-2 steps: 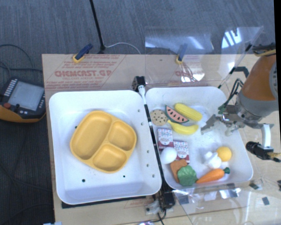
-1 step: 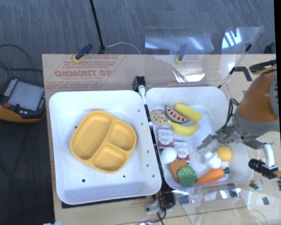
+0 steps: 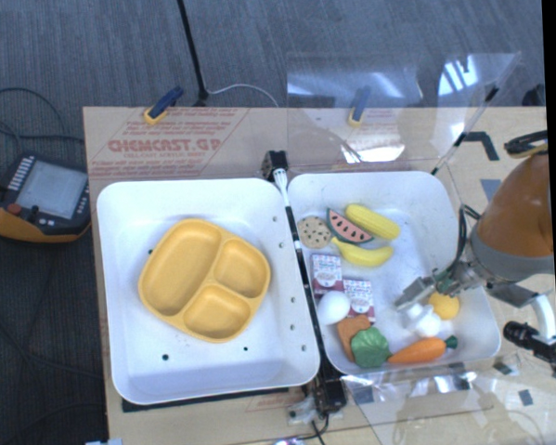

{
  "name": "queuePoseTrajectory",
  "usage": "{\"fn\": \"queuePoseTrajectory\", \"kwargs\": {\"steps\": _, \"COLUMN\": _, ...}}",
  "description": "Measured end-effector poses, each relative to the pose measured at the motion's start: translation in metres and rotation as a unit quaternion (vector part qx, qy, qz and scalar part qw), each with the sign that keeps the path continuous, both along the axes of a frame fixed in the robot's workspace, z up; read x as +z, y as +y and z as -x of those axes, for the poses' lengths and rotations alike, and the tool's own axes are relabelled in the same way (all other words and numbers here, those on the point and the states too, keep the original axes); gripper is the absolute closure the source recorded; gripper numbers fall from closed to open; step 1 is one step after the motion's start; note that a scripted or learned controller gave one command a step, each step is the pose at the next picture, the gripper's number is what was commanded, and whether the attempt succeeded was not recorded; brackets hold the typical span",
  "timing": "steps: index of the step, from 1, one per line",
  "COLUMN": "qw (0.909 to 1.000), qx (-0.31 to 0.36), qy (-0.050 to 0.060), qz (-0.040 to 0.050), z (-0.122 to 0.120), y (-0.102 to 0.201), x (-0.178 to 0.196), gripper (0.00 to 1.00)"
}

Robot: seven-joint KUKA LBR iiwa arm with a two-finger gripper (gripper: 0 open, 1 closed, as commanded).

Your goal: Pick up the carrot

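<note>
While the arm is reaching in from the right, its gripper (image 3: 429, 297) is hovering low inside the right bin (image 3: 441, 195), near that bin's right wall. Whether the gripper is open or closed cannot be told from this slanted view. A small yellow fruit (image 3: 444, 306) and a white ball-like piece (image 3: 427, 324) are sitting just beside the gripper's tip.

The carrot (image 3: 417, 351) is lying on its side along the front edge of the right bin, orange body pointing left and green top toward the right, just below the white piece and apart from the gripper. A green vegetable (image 3: 369, 346) is resting just left of the carrot, touching an orange-brown piece (image 3: 349, 327). A white egg (image 3: 333, 307) is sitting beside two small cartons (image 3: 343, 283). Farther back, a cookie (image 3: 311, 230), a watermelon slice (image 3: 350, 227) and two yellow bananas (image 3: 370, 234) are clustering together.

The left bin (image 3: 137, 364) is holding a yellow divided plate (image 3: 204, 279), lying flat and turned at an angle, its three compartments facing up.
</note>
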State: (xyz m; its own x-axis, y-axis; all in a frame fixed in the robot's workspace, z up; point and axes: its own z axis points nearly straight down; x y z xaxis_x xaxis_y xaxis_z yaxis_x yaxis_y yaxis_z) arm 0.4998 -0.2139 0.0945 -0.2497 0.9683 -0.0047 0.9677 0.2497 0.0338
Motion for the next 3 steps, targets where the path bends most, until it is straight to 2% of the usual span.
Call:
{"fn": "queuePoseTrajectory", "kwargs": {"steps": 1, "qw": 0.9874, "qx": 0.158, "qy": 0.003, "qz": 0.0088, "z": 0.006, "y": -0.007, "x": -0.001, "gripper": 0.0}}
{"fn": "queuePoseTrajectory", "kwargs": {"steps": 2, "qw": 0.9875, "qx": 0.157, "qy": 0.0, "qz": 0.0116, "z": 0.003, "y": -0.008, "x": 0.009, "gripper": 1.0}}
{"fn": "queuePoseTrajectory", "kwargs": {"steps": 3, "qw": 0.9877, "qx": 0.156, "qy": -0.001, "qz": 0.0111, "z": 0.002, "y": -0.007, "x": 0.018, "gripper": 1.0}}
